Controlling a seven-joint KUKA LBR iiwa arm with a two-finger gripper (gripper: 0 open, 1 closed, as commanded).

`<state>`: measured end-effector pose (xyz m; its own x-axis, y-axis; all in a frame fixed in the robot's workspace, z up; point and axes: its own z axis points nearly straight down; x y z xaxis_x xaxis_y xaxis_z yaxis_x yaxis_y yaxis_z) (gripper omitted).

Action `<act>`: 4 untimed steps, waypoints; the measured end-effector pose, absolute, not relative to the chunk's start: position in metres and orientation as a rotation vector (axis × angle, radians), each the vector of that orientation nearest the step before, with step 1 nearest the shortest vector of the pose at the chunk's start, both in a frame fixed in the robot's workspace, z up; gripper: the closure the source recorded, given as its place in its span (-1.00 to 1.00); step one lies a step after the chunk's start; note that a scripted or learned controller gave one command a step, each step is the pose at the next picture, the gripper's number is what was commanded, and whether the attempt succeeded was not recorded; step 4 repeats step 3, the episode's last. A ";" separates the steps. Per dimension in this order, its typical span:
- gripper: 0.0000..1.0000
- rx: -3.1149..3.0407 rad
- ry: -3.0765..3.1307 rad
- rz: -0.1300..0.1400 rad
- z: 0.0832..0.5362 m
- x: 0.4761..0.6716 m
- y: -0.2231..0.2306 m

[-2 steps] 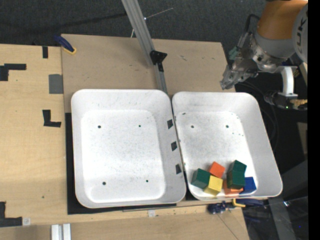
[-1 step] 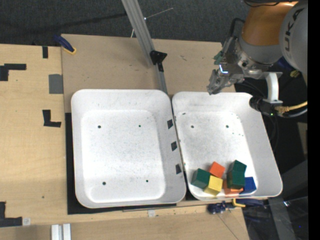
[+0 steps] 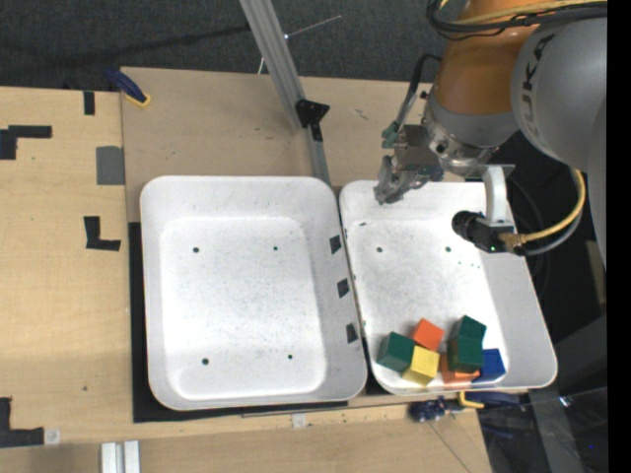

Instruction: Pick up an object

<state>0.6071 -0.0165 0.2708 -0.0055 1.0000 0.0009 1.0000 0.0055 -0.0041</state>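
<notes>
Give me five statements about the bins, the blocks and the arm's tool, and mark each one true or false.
1. The coloured blocks lie in the right white bin. True.
2. The small yellow block sits at that bin's far edge. False: it lies at the near edge.
3. The tool hangs over the right bin's far left corner. True.
4. The orange block touches the tool. False: they are well apart.
5. A green block lies in the left white bin. False: it lies in the right bin.
</notes>
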 end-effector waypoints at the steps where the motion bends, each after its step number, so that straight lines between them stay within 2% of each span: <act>1: 1.00 -2.213 -2.224 0.004 0.262 0.575 0.025; 2: 1.00 -2.211 -2.227 0.002 0.265 0.553 0.074; 3: -1.00 -2.218 -2.223 0.002 0.264 0.554 0.071; 4: -1.00 -2.218 -2.223 0.002 0.264 0.554 0.071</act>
